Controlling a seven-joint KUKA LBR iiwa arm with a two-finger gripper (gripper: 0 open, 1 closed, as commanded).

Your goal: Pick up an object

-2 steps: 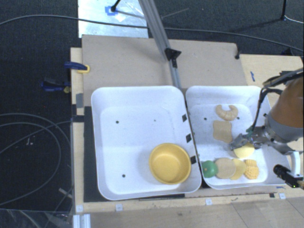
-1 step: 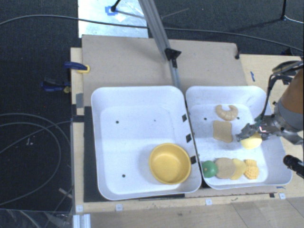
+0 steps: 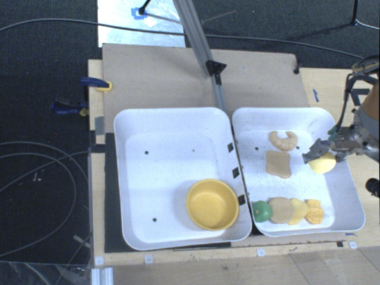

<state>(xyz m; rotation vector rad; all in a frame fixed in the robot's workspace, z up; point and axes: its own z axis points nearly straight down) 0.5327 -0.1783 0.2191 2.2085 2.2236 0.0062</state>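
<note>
Gripper [image 3: 320,154] over right bin [image 3: 350,215] | fingers astride pale yellow lemon [image 3: 323,164] near bin's right wall, looks grasped | step: securing hold | next: lift straight up, watch for slip

Dark carpet floor [image 3: 41,52], black cables [image 3: 35,177], tan bench board [image 3: 160,76].

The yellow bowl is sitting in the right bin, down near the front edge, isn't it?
Not quite. The yellow bowl is in the left bin, not the right one. The camera view shows it down near that bin's front edge, as you said. The right bin holds the small food pieces.
</note>
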